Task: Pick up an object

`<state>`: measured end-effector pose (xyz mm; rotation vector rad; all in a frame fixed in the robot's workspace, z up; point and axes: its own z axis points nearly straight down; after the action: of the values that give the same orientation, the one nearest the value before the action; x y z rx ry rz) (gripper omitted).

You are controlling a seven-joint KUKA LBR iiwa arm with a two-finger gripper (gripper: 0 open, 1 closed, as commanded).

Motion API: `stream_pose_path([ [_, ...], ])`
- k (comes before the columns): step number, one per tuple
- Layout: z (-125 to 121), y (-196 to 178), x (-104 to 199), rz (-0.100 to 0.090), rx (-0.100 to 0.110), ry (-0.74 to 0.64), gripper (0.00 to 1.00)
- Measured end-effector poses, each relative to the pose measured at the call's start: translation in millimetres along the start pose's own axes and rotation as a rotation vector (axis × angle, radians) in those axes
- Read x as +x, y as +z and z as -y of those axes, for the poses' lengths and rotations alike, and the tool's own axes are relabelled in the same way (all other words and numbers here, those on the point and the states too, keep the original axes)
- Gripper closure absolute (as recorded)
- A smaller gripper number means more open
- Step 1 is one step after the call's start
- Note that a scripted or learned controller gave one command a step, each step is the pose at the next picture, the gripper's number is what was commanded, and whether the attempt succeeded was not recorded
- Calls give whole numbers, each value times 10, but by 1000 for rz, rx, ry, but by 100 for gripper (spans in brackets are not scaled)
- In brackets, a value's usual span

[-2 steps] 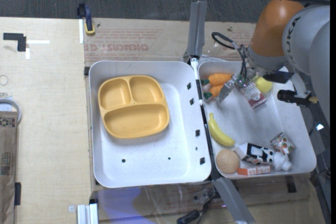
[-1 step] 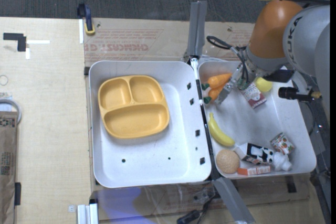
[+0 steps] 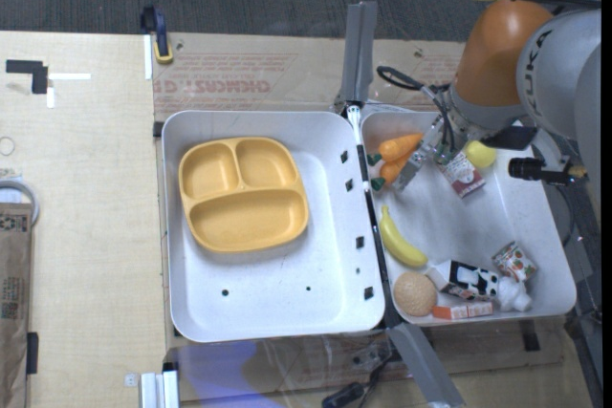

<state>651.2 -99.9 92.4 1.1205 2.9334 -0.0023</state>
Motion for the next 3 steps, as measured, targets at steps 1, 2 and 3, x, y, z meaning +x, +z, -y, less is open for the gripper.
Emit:
stream_pose_path([
  [1,1,0,0,0,0,0,0],
  [2,-21,-2,9,0,-1,243,0],
  [3,-1,-100,-5,3,4,242,100],
])
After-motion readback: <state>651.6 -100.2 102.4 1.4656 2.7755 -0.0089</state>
